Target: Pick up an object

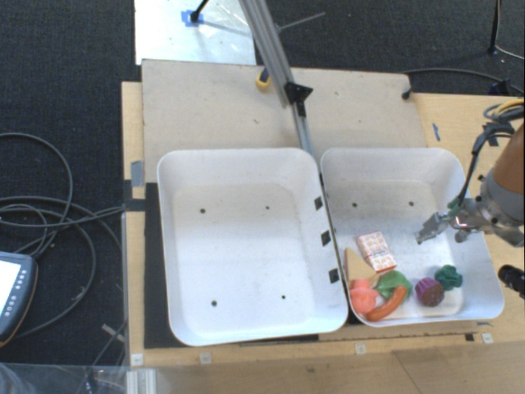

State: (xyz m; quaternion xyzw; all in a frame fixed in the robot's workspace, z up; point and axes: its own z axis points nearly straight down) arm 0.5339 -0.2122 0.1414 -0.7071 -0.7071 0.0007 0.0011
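The right bin point(394, 179) holds several small toys along its near side. There are two pink patterned blocks point(376, 251), a tan wedge point(353, 263), a red-orange round piece point(362, 295), an orange stick point(389, 304), a light green piece point(394, 282), a purple ball point(428, 290) and a dark green piece point(449, 277). My gripper point(447, 224) hangs over the right side of this bin. It is right of the pink blocks and above the purple ball in the picture, and nothing shows in it.
The left bin point(176, 220) lies beside the right one, their rims meeting at the middle. A grey pole point(275, 52) slants down from the top to the bins' shared edge. Cables and a tablet point(12, 290) lie on the floor at left.
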